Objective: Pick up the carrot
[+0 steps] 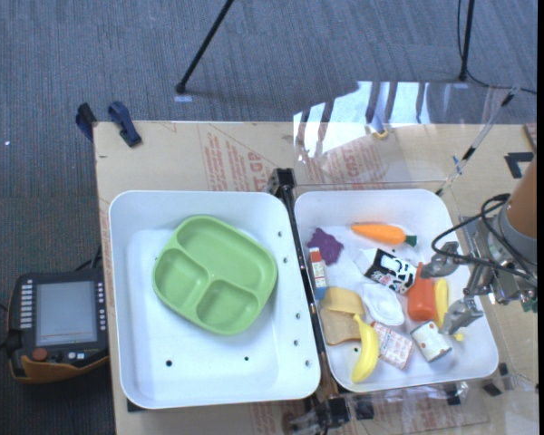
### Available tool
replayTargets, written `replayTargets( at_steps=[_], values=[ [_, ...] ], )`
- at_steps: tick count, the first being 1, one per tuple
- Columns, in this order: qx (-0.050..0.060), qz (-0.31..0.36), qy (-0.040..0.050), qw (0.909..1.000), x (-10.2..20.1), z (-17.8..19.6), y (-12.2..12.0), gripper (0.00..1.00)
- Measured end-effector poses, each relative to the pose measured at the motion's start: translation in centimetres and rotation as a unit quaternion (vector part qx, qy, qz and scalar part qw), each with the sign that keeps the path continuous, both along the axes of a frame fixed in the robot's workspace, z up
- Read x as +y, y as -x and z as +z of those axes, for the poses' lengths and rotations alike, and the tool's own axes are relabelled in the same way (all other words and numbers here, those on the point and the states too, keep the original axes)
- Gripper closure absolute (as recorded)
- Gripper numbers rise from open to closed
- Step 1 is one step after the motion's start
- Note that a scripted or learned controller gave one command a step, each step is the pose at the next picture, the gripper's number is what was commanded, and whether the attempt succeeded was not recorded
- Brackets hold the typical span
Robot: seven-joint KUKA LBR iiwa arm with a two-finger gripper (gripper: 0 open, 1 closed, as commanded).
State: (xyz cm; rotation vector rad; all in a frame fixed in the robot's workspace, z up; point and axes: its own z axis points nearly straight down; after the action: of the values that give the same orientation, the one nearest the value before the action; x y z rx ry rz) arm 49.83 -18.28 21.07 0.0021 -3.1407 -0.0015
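Note:
The carrot (381,233) is orange with a green tip and lies flat near the far edge of the right bin (435,205). My gripper (451,292) hovers over the right side of that bin, nearer the camera and to the right of the carrot. Its two fingers (439,265) stand apart, open, with nothing held between them. An orange block (422,300) and a small yellow piece (442,299) lie just below the gripper. The carrot is untouched and in plain sight.
The right bin also holds a purple piece (325,243), a black-and-white carton (390,271), a fried egg (383,304), toast (341,315), a banana (365,352) and a white can (429,341). A green divided plate (215,275) sits in the left bin (131,333).

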Motion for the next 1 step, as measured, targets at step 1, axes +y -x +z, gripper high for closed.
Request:
replayTargets(
  at_steps=[1],
  values=[
    [0.002,0.054,-0.0024,0.9985,-0.17,-8.74,-9.0,0.0]
  ],
)
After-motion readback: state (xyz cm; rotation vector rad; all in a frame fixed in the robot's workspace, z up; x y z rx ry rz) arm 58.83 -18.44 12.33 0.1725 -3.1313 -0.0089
